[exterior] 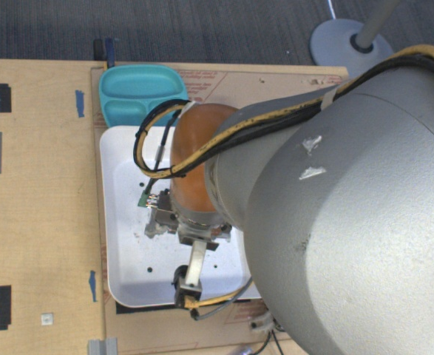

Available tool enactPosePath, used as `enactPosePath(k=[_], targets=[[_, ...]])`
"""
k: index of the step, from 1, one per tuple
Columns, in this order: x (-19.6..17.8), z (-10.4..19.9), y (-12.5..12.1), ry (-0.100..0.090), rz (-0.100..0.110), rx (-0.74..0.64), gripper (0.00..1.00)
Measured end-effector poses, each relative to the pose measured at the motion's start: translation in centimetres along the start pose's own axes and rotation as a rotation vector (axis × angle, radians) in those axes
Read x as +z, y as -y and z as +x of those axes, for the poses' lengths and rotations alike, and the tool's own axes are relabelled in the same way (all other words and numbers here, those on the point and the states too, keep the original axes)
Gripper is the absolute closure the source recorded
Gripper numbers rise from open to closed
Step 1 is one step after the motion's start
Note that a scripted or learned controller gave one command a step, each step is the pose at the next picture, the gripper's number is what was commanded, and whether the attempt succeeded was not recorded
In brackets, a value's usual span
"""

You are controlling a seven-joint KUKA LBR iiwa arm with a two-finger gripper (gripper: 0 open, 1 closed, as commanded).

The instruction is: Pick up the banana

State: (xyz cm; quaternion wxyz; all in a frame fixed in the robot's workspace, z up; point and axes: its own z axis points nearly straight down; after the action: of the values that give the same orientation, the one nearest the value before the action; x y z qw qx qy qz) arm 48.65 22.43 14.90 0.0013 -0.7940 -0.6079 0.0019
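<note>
My gripper [160, 220] hangs low over the middle of a white bin [124, 191], below the orange band [191, 161] of the wrist. The big grey arm [342, 213] reaches in from the right and covers the right half of the bin and everything beyond it. The part of the bin floor that I can see, on the left and at the front, is bare white with a few small dark specks [150, 270].
A teal two-compartment tray [139, 91] lies just behind the white bin. The brown bench [39, 198] stretches to the left with black and blue tape marks. A grey stand base [342, 43] sits on the floor at the back right.
</note>
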Motion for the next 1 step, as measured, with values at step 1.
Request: enactPosePath(k=[1], targets=[[6.29,-0.13,0.62,-0.002,-0.006,-0.518,0.0]])
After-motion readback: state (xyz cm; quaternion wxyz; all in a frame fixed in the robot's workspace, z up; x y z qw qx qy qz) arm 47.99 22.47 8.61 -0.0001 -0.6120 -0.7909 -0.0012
